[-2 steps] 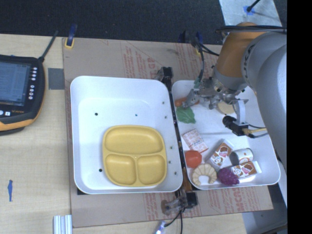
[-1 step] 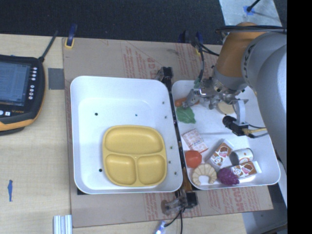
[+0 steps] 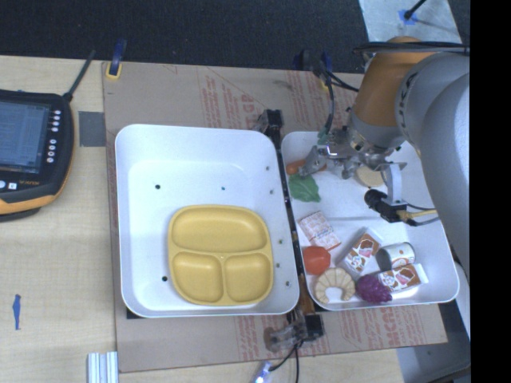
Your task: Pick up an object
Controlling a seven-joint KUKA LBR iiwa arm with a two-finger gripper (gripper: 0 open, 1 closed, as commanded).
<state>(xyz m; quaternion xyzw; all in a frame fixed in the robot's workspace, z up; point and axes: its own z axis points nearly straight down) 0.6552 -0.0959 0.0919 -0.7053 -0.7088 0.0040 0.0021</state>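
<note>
The arm is reaching in from the right and the gripper (image 3: 345, 159) is hanging low over the far end of the right bin (image 3: 435, 292); whether it is open or closed, and whether it is gripping anything, I cannot tell from this slant. Just beside it a green leafy piece (image 3: 304, 187) is lying against the bin's left wall, with a small orange piece (image 3: 295, 167) above it. It is looking like soft toy food, so it is probably light and floppy and best pinched across its thicker middle. Nearer the front are lying a small printed packet (image 3: 318, 229), a red tomato-like piece (image 3: 316, 258), a cream pastry shape (image 3: 334, 286), a purple lump (image 3: 373, 288) and little cartons (image 3: 364, 254); these are likely light, the cartons stiff and easiest taken across their flat sides. Their printing is too small to read. The left bin (image 3: 144, 162) is carrying a yellow divided tray (image 3: 220, 254), and a handheld pendant (image 3: 30, 154) is lying on the worktop (image 3: 48, 270).
</note>
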